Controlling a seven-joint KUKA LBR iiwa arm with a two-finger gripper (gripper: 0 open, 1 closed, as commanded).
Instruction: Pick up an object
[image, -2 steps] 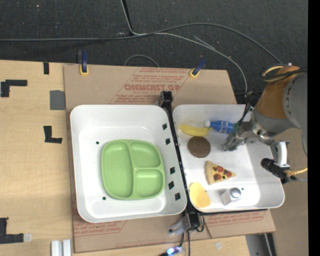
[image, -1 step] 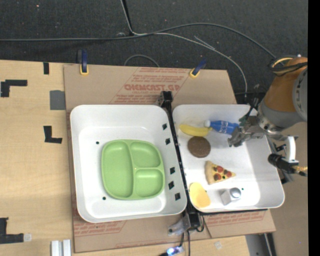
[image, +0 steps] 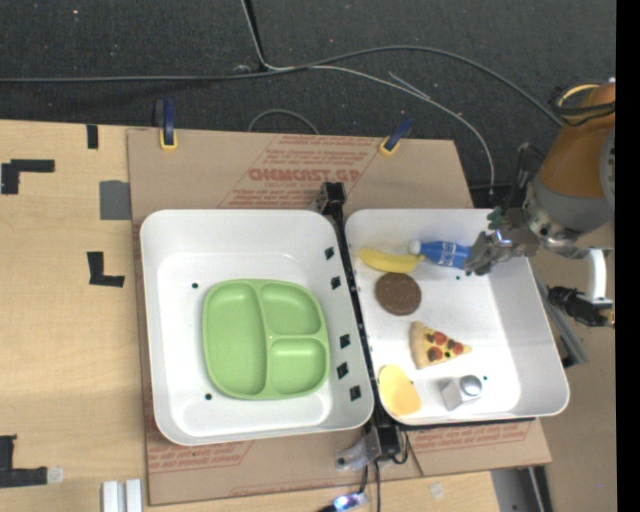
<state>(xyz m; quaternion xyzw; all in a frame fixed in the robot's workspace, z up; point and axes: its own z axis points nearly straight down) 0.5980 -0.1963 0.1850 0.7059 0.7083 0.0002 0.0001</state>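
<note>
The right bin (image: 525, 330) holds several small objects. A blue bottle (image: 441, 252) with a white cap lies near its far edge, beside a yellow banana (image: 388, 262). A round brown cookie (image: 398, 293) sits just in front of the banana. Nearer the front are a pizza slice (image: 437, 346), a yellow piece (image: 400, 391) and a small grey block (image: 460, 390). My gripper (image: 484, 256) hangs low at the bin's far right, right at the bottle's right end. Whether it touches the bottle is unclear.
The left bin (image: 170, 300) holds a green divided plate (image: 265, 337). A black divider with clips (image: 345, 300) runs between the bins. Cables (image: 420, 80) trail over the dark surface behind, and the arm's grey and orange body (image: 580, 170) looms at the right.
</note>
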